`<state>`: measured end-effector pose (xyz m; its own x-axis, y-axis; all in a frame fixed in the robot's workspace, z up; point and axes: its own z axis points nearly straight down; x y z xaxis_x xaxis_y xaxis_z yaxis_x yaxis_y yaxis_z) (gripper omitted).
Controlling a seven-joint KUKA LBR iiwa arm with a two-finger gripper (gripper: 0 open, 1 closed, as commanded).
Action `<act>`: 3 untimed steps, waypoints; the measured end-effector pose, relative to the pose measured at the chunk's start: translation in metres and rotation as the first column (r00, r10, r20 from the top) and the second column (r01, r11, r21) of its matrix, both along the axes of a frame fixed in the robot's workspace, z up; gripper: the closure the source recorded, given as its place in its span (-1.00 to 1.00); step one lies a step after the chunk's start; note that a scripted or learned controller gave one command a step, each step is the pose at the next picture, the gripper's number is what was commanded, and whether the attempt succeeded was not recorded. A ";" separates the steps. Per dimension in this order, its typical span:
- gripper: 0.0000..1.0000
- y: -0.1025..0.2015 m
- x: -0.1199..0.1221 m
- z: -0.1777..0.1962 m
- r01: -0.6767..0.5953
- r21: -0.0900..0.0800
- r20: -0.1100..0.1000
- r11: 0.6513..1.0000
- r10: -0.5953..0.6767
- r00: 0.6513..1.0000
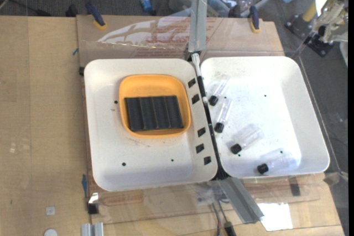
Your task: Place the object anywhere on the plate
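You have an orange plate, shallow and round-cornered, in the left bin, with a black ribbed block already lying flat across it. Right of the plate, four clear plastic vials with black caps lie loose in the right bin.

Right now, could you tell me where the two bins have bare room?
Left bin: bare floor around the orange plate, which a black ribbed block nearly fills. Right bin: its far and right floor is bare; clear vials crowd the divider side and near edge.
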<state>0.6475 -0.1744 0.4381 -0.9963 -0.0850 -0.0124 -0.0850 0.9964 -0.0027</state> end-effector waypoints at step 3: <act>1.00 -0.047 0.021 0.000 -0.827 -0.008 -0.005 0.562 0.827 0.562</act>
